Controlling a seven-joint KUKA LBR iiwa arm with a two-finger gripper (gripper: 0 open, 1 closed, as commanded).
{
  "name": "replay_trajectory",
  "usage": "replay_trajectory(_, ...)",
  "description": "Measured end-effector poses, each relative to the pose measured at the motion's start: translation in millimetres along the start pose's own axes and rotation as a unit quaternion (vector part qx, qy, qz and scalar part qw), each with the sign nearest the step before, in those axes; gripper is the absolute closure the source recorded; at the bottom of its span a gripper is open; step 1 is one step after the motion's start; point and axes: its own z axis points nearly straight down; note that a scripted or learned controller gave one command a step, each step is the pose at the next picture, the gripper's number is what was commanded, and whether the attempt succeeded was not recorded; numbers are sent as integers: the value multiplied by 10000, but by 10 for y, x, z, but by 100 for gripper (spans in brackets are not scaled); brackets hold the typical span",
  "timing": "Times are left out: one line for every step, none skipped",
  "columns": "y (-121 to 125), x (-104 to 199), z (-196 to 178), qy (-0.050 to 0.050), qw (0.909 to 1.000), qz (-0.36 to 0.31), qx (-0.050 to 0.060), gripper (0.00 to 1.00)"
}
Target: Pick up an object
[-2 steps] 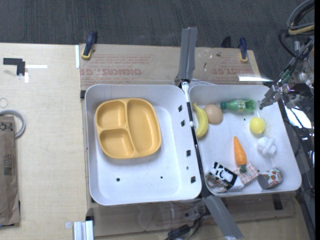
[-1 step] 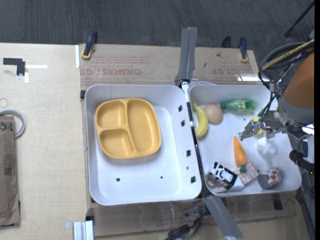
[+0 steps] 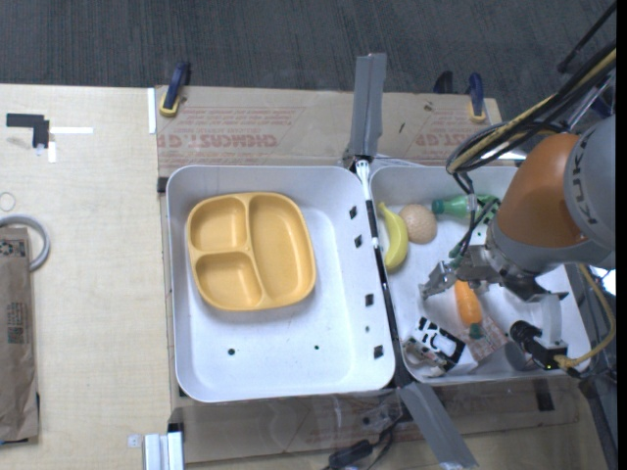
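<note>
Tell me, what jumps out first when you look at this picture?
The big yellow divided plate lying in the left bin catches the eye first. Next is the robot arm's orange band over the right bin, where its gripper reaches down by an orange carrot-like piece. A yellow banana lies along that bin's left side.

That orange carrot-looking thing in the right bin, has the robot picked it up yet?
Not visibly. The arm has reached into the right bin, and its gripper sits directly over the orange carrot, which appears to lie on the bin floor. Whether it is gripped is hidden. Lifting remains.
</note>
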Motion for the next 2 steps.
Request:
replay_trajectory(-5, -19, -85, -5, 10000, 24, 6, 100)
replay_trajectory(94, 249, -1007, -3, 9965, -830, -8, 100)
